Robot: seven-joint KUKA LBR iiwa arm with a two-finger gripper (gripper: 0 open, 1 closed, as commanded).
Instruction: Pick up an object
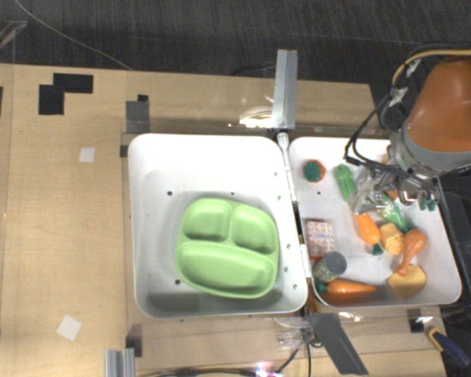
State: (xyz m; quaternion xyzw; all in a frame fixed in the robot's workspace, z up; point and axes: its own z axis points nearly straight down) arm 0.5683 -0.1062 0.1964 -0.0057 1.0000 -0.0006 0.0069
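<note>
My gripper (382,194) hangs low over the upper middle of the right bin (447,287), under the arm's orange band (452,107). Right below it lie a small orange carrot piece (367,229) and a yellow corn piece (391,239). A green cucumber-like piece (345,181) lies just left of the gripper. Something green and shiny (396,211) sits partly hidden beneath the gripper body.
The right bin also holds an orange-green ball (314,170), a patterned packet (319,236), a grey round thing (330,265), a long carrot (350,290), a drumstick (412,247) and a yellow chunk (407,281). A green divided plate (228,247) lies in the left bin (153,171).
</note>
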